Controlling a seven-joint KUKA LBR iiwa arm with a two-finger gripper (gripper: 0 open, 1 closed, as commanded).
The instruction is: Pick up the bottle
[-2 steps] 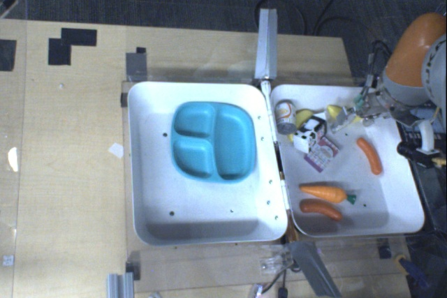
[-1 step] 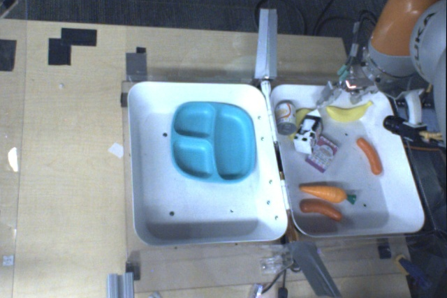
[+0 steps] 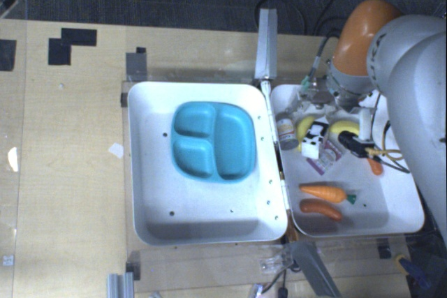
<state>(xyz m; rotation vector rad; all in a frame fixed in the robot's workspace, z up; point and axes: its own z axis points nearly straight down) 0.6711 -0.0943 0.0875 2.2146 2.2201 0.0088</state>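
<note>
You see the arm (image 3: 412,87) come in from the right, with its orange band (image 3: 367,31) over the far edge of the right bin (image 3: 394,216). The gripper (image 3: 316,95) hangs low over the far left part of this bin, close to its far wall. If the claw is apart or together, you cannot tell here, because the wrist covers it from above.

The bottle (image 3: 285,130) is in the right bin, just against the left wall, in the far half. It is small and clear, with a pale label. It lies near the gripper, a little nearer to you and to the left, and nothing grips it.

Just beside the bottle, toward the middle of the bin, you see a yellow banana (image 3: 305,128) and a small black and white box (image 3: 314,139). In the near half of the same bin lie a carrot (image 3: 323,192) and, beside it at the near side, a red sausage (image 3: 321,209).

The left bin (image 3: 150,178) carries a blue plate (image 3: 213,139) with three compartments, about in its middle.
</note>
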